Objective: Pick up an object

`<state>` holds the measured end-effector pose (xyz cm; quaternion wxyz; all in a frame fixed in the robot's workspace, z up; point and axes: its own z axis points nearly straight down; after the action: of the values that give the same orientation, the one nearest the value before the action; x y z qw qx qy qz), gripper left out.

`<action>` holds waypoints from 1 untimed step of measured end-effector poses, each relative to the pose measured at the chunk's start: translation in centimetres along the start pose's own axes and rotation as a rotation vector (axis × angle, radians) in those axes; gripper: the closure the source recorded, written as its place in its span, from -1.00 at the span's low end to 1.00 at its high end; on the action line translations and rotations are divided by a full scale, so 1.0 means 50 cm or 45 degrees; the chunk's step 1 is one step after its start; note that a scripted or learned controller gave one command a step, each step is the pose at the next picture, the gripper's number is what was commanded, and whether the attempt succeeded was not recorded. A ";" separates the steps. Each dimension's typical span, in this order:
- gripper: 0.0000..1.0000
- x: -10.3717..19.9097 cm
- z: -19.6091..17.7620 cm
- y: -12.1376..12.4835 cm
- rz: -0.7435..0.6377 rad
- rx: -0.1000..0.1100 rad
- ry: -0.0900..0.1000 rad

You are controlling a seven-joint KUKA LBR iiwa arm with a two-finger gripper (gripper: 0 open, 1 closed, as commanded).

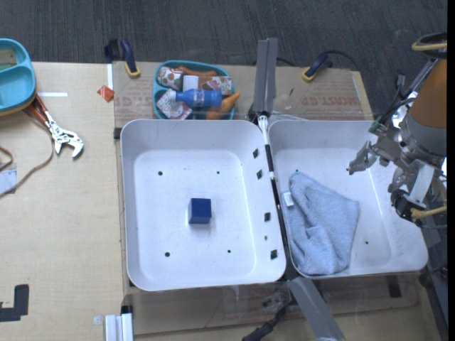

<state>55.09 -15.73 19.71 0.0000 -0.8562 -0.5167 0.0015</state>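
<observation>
A small dark blue cube (200,210) rests on the floor of the left white bin (142,261), a little left of its centre. A crumpled grey-blue cloth (323,224) lies in the right white bin (409,261), against its left wall and front edge. My gripper (370,160) hangs over the right part of the right bin, up and to the right of the cloth and apart from it. Nothing shows in its grasp. The grey arm with its orange band (432,101) comes in from the right edge.
Behind the left bin stands a blue bowl (193,91) of mixed small items. A wrench (62,140) and a teal tray (14,73) lie on the wooden bench at the left. Clamps (126,57) hold the back edge. A metal bar (266,77) rises between the bins.
</observation>
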 end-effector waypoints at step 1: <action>-1.00 0.008 -0.033 -0.088 -0.320 0.002 0.001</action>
<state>51.36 -13.33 21.36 0.0010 -0.7847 -0.6198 0.0014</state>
